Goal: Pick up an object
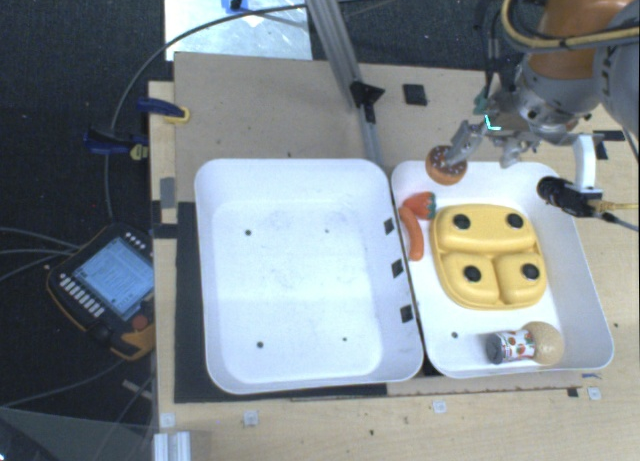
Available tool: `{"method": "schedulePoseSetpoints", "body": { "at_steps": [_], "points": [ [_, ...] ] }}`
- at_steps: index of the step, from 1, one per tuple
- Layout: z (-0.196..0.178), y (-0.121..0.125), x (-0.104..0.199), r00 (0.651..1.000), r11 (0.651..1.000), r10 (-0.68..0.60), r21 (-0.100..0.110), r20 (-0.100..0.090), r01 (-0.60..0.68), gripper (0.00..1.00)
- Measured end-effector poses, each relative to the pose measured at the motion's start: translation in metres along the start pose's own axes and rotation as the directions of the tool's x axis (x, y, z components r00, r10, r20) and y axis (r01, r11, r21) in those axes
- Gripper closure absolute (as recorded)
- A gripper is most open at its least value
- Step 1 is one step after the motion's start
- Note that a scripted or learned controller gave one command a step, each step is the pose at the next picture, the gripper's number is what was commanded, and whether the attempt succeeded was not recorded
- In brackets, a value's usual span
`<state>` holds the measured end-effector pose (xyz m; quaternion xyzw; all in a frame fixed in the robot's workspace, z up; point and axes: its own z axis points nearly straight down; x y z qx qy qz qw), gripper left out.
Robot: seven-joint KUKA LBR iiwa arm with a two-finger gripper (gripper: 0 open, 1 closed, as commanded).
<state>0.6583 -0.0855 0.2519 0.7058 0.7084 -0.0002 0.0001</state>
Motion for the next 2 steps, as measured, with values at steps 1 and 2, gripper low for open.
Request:
{"method": "schedulePoseSetpoints", "body": {
  "at_steps": [1,2],
  "points": [
    [-0.001,0.0,0.0,1.0,1.0,0.0,-0.002,0.0,0.0,0.0],
    [0.057,0.009,-0.001,1.0,1.0,0.0,0.002,0.0,0.0,0.0]
  ]
}}
